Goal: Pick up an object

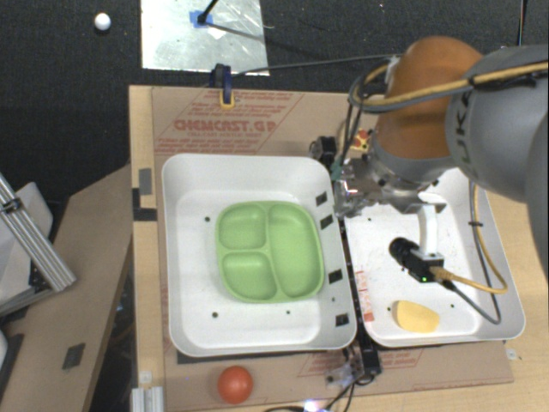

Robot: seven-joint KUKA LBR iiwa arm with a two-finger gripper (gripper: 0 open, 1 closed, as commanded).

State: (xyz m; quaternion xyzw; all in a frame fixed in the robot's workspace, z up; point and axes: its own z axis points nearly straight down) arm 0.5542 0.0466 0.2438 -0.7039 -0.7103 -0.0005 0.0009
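A yellow, rounded object [416, 317] lies near the front edge of the right bin [497, 316]. The arm's orange and grey wrist hangs over the back half of that bin. Below the wrist, the gripper [353, 192] sits low at the bin's left wall, close to the divide between the two bins. It is well behind and to the left of the yellow object and apart from it. Nothing shows in its grasp.
A green divided plate [268, 250] lies in the middle of the left bin [193, 316]. A red ball [234, 384] rests on the bench in front of the left bin. A small white ball [103, 21] lies far back left.
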